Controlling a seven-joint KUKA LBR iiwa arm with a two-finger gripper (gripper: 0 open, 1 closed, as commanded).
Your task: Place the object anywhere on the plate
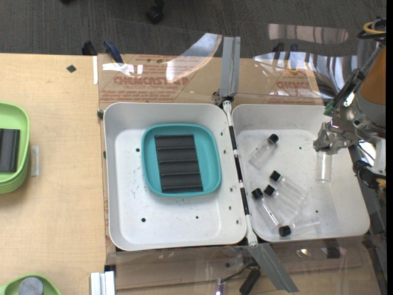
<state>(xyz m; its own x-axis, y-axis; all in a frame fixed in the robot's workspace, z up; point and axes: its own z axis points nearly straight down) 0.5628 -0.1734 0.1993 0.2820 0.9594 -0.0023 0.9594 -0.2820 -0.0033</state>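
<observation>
gripper [323,147] holds clear vial [323,166] | right bin [344,118] | teal plate [212,165] left bin [123,165]

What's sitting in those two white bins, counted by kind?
Teal plate: 1
Black ridged block on the plate: 1
Clear vials with black caps: 5
Clear vial under the gripper: 1
Total: 8

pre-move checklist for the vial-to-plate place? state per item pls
1. Teal square plastic plate sits flat in the left white bin: ok.
2. Plate surface free: not ok, a dark ribbed block covers its middle.
3. Gripper over the right white bin: ok.
4. Clear plastic vial hangs upright just below the gripper: ok.
5. Firm grasp on the vial: cannot tell.
6. Other black-capped clear vials lie loose in the right bin: ok.
</observation>
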